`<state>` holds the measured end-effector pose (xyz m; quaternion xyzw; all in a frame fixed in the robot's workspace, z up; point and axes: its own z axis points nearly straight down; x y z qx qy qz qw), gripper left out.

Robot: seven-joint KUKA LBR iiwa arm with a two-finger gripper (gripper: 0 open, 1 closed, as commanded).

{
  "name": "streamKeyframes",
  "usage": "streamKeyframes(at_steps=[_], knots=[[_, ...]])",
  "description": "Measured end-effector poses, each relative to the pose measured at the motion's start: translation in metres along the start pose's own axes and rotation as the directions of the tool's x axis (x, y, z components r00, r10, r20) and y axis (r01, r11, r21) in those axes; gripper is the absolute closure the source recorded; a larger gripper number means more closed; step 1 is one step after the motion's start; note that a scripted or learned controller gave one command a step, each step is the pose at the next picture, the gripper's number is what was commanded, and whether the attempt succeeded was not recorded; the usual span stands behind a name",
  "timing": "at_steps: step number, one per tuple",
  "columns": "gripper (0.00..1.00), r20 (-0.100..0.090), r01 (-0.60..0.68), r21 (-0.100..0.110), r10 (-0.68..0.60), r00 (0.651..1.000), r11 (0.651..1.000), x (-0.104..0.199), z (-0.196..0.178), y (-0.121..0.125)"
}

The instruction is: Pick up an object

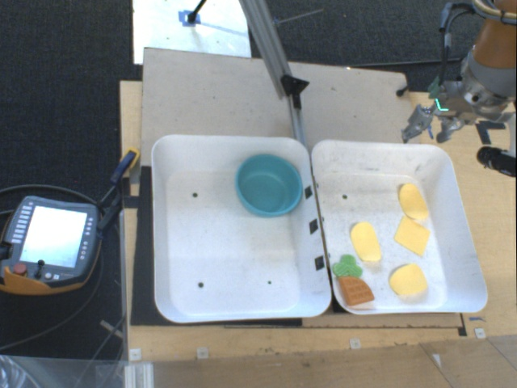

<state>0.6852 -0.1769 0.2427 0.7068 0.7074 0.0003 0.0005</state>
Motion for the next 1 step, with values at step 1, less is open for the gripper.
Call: streamKeyframes(at_steps=[1], knots=[[0.00, 0.000, 0.000, 0.000, 0.000, 1.000, 1.000, 0.0000, 0.0000, 0.0000]])
